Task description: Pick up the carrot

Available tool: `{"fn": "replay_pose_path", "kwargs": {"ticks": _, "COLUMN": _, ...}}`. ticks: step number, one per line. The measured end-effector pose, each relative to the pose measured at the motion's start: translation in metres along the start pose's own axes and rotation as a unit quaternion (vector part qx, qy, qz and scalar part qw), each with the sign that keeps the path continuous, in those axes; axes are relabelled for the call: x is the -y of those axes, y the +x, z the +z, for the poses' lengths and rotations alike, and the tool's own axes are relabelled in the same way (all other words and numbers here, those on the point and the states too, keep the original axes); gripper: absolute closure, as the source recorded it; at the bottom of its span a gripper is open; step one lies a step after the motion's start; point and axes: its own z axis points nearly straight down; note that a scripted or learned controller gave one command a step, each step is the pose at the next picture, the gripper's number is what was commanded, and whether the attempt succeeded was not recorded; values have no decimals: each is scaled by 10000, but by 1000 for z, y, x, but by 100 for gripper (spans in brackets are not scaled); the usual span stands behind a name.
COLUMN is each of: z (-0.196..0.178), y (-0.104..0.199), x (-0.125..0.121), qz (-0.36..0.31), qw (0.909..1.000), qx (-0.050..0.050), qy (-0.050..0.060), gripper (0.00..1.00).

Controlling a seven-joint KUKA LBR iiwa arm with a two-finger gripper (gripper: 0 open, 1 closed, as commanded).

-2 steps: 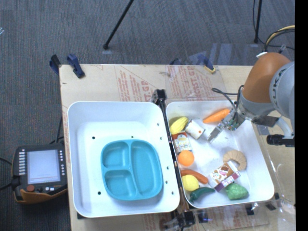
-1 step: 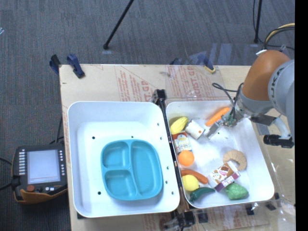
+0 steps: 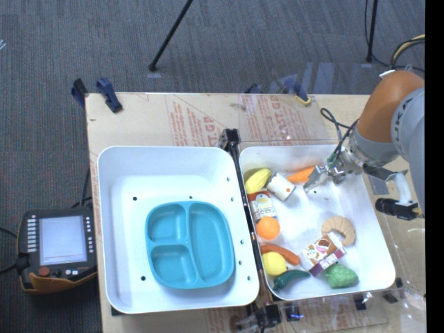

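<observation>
The carrot (image 3: 300, 175), a short orange piece, lies near the back of the right bin (image 3: 374, 248), just right of a white cylinder (image 3: 281, 186). My gripper (image 3: 320, 175) hangs low at the carrot's right end, close to it or touching it. The arm (image 3: 388, 120), with its orange band, reaches in from the right over the bin's back right corner. Whether anything is held cannot be made out from this angle.
The right bin also holds a yellow corn cob (image 3: 257, 180), a small bottle (image 3: 262, 204), an orange (image 3: 268, 227), a red-orange stick (image 3: 280, 253), a lemon (image 3: 275, 263), a green pepper (image 3: 291, 279), a snack box (image 3: 325, 250), a bagel (image 3: 339, 229) and broccoli (image 3: 341, 276). A blue divided plate (image 3: 189, 243) lies in the left bin (image 3: 118, 186).
</observation>
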Motion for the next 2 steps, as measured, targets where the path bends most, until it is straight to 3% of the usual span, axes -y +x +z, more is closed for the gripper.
{"fn": "replay_pose_path", "kwargs": {"ticks": 1, "z": 2, "y": 36, "x": -6, "qz": 1500, "qw": 9887, "qx": -3, "qy": 28, "gripper": 0}}
{"fn": "replay_pose_path", "kwargs": {"ticks": 2, "z": 0, "y": 6, "x": -1, "qz": 1866, "qw": 9824, "qx": -30, "qy": 8, "gripper": 0}}
